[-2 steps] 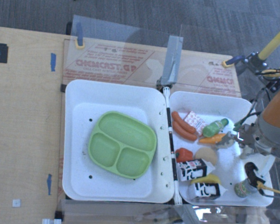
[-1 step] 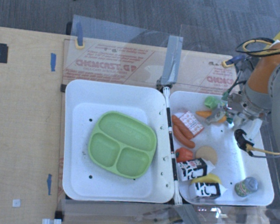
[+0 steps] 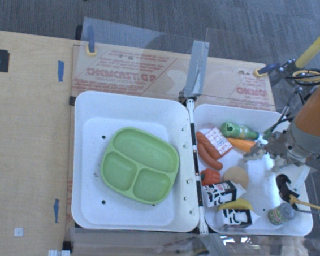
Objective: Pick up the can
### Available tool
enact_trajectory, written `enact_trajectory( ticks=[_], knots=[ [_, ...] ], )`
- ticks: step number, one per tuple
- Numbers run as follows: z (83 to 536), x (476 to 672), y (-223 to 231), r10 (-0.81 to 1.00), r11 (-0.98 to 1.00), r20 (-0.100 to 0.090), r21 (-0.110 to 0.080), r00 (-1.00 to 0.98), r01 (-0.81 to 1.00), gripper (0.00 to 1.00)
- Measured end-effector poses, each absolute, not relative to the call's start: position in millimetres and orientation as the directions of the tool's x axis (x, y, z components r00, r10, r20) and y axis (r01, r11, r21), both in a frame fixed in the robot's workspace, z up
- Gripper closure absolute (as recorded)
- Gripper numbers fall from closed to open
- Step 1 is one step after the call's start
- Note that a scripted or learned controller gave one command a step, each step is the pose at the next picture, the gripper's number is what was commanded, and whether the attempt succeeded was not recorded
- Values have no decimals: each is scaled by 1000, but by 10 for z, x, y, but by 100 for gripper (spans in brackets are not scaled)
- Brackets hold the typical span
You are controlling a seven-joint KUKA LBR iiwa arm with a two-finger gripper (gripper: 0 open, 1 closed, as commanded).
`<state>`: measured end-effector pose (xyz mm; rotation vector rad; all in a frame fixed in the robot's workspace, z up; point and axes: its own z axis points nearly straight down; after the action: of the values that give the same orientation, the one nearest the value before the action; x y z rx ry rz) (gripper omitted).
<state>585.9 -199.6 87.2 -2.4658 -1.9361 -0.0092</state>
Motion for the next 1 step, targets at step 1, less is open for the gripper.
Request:
enact_trajectory(
  ticks=[1],
  knots=[
    [879, 6595, -2063, 934, -356, 9, -66, 358, 932, 0]
  ],
)
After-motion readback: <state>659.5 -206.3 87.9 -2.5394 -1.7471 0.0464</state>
